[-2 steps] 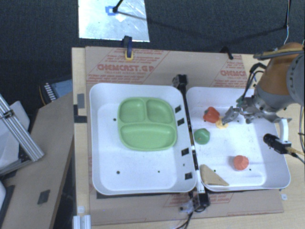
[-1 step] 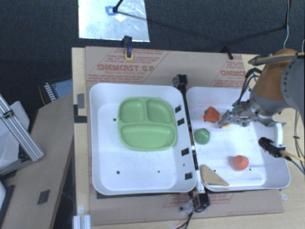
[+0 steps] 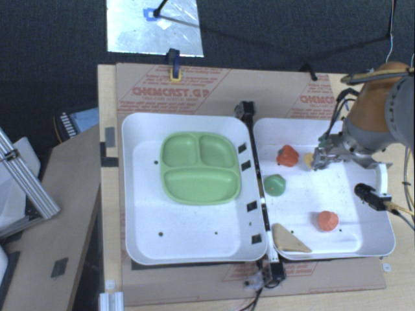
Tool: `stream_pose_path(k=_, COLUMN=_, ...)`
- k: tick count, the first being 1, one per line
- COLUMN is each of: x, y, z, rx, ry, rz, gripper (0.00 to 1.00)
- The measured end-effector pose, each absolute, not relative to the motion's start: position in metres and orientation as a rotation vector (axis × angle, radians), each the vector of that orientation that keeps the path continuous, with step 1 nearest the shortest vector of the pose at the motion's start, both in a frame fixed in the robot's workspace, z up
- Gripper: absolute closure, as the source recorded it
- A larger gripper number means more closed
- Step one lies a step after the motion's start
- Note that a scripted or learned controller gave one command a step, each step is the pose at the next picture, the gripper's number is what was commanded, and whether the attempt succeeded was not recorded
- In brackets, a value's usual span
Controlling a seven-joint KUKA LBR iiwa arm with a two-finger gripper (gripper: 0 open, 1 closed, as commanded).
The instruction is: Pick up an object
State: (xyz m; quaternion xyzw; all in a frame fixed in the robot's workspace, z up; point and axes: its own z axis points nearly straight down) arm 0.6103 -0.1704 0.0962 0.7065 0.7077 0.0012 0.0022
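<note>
Reaching in from the right, the grey arm [image 3: 382, 109] with its orange band hangs over the right bin [image 3: 363, 238], and its gripper [image 3: 318, 159] sits low near that bin's far side. Whether the gripper is open or closed cannot be told from this angle, and nothing can be seen held in it. Just beside the gripper, toward the divider between the bins, lies an orange-red object [image 3: 288, 155]; a small yellow piece [image 3: 308, 159] shows between the two, right at the gripper's tip. Nearer the camera and close to the divider lies a green round object [image 3: 275, 184]. Another orange-red object [image 3: 327, 221] lies well apart from the gripper, toward the bin's near edge. A tan wedge [image 3: 290, 239] rests in the near corner by the divider. Across the divider, the left bin [image 3: 146, 238] holds a green compartment plate [image 3: 200, 168].
</note>
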Motion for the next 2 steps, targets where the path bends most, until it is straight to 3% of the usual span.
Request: stream_pose_path(k=2, x=0.622, y=-0.164, z=0.205, rx=2.212, ry=2.223, rz=0.005, gripper=1.00)
